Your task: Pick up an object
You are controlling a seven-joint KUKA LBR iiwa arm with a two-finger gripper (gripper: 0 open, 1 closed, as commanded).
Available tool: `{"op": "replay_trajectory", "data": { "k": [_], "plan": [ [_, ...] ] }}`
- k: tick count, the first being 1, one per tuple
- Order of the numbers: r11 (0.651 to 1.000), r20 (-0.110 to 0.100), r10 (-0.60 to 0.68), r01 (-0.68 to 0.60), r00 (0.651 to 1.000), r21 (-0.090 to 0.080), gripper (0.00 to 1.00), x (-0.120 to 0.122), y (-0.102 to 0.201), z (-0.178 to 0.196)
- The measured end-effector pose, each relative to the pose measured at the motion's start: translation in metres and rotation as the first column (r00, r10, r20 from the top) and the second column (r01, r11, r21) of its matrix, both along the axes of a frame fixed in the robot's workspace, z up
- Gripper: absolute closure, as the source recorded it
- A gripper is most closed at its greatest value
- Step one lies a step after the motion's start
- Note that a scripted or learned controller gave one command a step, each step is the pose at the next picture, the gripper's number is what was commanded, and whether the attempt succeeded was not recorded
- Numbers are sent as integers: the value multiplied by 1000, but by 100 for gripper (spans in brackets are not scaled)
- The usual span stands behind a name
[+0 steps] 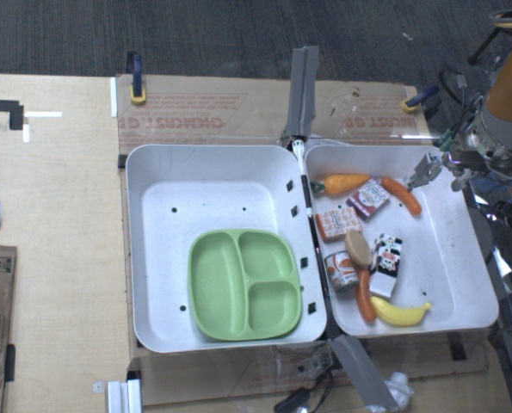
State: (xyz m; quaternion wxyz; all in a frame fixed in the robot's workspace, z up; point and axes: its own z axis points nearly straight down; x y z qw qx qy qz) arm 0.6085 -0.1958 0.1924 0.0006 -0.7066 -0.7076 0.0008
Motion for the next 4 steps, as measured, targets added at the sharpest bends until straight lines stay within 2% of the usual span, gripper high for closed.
{"op": "replay_trajectory", "data": {
  "k": [1, 2, 3, 4],
  "plan": [
    [999, 2, 45, -45, 999, -1, 0, 12, -8, -100],
    [999, 3, -32, 32, 999, 11, 0, -29, -15, -99],
    [1000, 3, -18, 18, 1000, -1, 0, 40, 2, -100],
    [1000, 2, -15, 15, 1000, -3, 100, 40, 2, -90]
  ]
}}
